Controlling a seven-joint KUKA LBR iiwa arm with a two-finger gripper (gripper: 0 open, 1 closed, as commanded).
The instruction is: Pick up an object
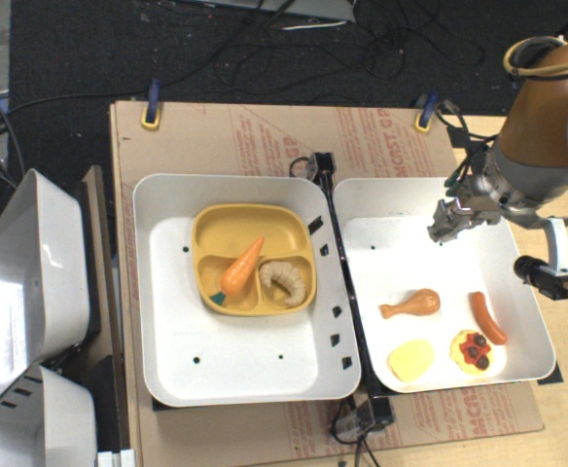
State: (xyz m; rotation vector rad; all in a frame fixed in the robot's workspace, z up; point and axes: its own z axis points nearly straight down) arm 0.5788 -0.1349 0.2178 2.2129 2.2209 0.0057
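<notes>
The right bin (401,202) holds a brown chicken drumstick (412,305), a red-orange sausage (487,317), a flat yellow round piece (411,360) and a small yellow round topped with dark berries (476,351). In the left bin (167,261) sits a yellow divided plate (216,232) carrying an orange carrot (242,267) and a pale shrimp-like piece (285,280). My gripper (446,224) hangs over the upper right part of the right bin, well above the drumstick and sausage. Nothing shows between its dark fingers.
The bins rest on a cardboard sheet (235,139) held by yellow clamps (151,115). Black clips (323,163) join the bins along their shared edge. White containers (31,270) stand off the bench at left. Cables lie on the dark floor behind.
</notes>
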